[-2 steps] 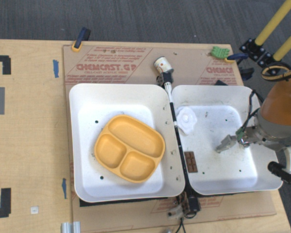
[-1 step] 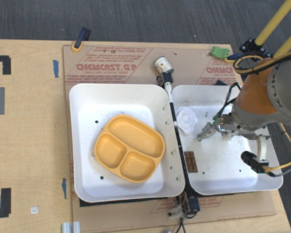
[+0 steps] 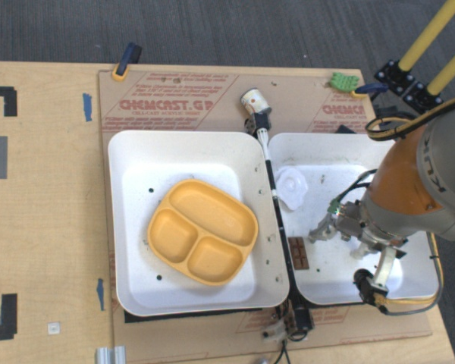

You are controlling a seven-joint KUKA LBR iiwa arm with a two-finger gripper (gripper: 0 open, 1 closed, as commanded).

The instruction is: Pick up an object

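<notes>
You have the grey arm with the orange band (image 3: 400, 182) reaching into the right white bin (image 3: 318, 154), and its claw (image 3: 362, 236) hangs low near the middle of that bin, toward the right wall. You cannot tell from here if the claw is open or closed, because the wrist covers it. The things you could pick up are apart from it. A small clear see-through plastic piece (image 3: 291, 187), round and shiny, lies near the left wall of the right bin, toward the back. A little dark brown flat block (image 3: 298, 252), shaped like a tiny bar, lies by the same left wall, toward the front. A big yellow plastic tray with three hollows (image 3: 202, 231), smooth with round corners, lies in the middle of the left white bin (image 3: 129, 226). Here is what could go wrong. The claw could close on nothing, since nothing seems to lie right under it. The brown block is thin and flat on the smooth floor, so the claw may slide over it. The clear piece looks light and slippery, so it may pop out or get pushed against the wall. Both lie close to the wall, so the claw may bump the rim. The yellow tray is wide, so only its thin edge could be pinched.
</notes>
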